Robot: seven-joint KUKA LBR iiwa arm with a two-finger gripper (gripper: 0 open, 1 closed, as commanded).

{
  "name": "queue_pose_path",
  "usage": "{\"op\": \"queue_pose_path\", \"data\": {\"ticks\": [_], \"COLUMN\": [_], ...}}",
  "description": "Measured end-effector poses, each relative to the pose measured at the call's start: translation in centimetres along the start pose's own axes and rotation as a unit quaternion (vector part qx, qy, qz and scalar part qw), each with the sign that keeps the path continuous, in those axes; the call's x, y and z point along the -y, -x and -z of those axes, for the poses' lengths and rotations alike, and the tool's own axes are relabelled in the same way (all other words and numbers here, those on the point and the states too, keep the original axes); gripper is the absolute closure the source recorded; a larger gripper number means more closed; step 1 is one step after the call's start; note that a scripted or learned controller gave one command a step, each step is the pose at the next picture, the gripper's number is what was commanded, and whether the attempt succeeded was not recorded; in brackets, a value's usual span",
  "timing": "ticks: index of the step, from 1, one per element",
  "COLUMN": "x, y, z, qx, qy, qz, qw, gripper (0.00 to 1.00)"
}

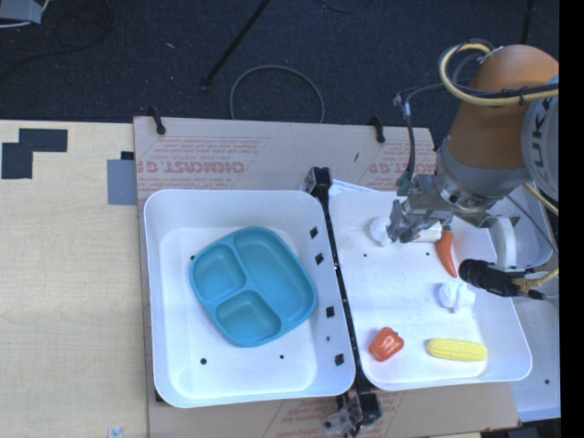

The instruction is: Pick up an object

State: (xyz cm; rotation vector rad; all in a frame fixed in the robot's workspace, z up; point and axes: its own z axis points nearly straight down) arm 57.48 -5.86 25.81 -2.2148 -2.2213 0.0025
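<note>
My tool (399, 231) hangs low over the far part of the right bin (401, 286), with my arm reaching in from the right, and from this slant I cannot tell whether it is spread or pressed together. Nothing shows clearly pinched in it. A small white lump (378, 232) lies just beside the tool on its left, so close that I cannot tell whether they touch. An orange carrot (446, 253) lies on the bin floor just to the right of the tool, with its point towards the near side. Nearer the front, a second white piece (453, 296) rests near the right wall. A red bell pepper (386, 344) sits towards the near edge, and a yellow corn cob (456, 349) lies on its side just to the right of it, the two apart. The left bin (173, 340) holds a blue divided plate (251, 286), flat and turned at an angle, well apart from my tool. Both bins sit on a cardboard sheet (228, 158) that lies on the pale wooden desk (64, 290).
</note>
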Motion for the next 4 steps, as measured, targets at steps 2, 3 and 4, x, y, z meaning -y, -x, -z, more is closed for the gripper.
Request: {"op": "queue_pose_path", "data": {"ticks": [2,3,4], "x": [1.3,2.4,2.3], "y": [-10.5,-16.3,-16.1], "z": [-1.1,-2.7,-2.6], "qx": [0.0,0.0,0.001], "qy": [0.0,-0.001,0.0], "qz": [0.0,0.001,0.0], "qw": [1.0,1.0,1.0], "gripper": [1.0,1.0,0.0]}}
